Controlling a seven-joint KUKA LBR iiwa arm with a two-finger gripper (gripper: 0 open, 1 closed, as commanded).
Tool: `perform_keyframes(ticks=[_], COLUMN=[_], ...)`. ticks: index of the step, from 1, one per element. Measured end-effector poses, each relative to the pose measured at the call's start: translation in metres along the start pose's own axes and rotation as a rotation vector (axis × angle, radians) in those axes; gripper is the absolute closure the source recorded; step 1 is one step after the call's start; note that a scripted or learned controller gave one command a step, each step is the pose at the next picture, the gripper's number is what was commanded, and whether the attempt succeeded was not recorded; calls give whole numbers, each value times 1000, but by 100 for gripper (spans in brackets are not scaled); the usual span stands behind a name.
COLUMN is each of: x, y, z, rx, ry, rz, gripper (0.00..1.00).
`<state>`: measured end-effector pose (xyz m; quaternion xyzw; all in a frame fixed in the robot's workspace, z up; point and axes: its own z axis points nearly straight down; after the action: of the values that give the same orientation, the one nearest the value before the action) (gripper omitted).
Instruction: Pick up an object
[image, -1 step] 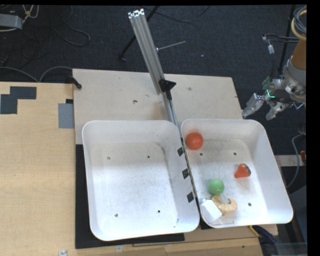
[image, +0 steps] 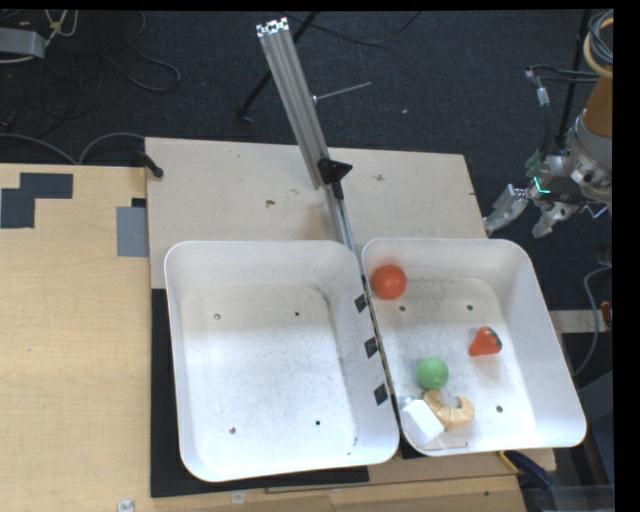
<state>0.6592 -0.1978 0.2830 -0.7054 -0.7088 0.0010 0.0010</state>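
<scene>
Seen from the fixed overhead camera, two shallow white bins with rounded corners and a matte, faintly speckled floor are set side by side on a pale wooden bench. The left bin (image: 262, 360) is bordered by a black mat at its lower edge. The right bin (image: 520, 300) holds all the loose objects.

A smooth orange ball (image: 389, 281) is lodged in the far left corner of the right bin, touching or nearly touching the divider wall. A smaller green ball (image: 432, 373) is found near the bin's middle, well apart from the orange one. Being round, neither shows any long axis.

A small red piece with a dark green tip (image: 485, 343), roughly wedge-shaped, is seen towards the right side of the bin, its green end turned right. Near the front wall, a tan, curled, glossy object (image: 453, 409) is laid just beside a white blocky piece (image: 421, 421); the two appear to touch. The white piece's long axis is slanted from upper left to lower right.

A ribbed aluminium rail (image: 300, 110) is run diagonally from the top of the view down to the seam between the bins.

The gripper (image: 527, 213) is held outside the right bin, beyond its far right corner, over dark floor. Its two pale fingers (image: 503, 212) are seen spread apart, with nothing between them.
</scene>
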Motion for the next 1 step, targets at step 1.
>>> perform_keyframes(ticks=[1], x=[4], y=[0], z=[65], rx=[5], ry=[2], rz=[0], gripper=[0])
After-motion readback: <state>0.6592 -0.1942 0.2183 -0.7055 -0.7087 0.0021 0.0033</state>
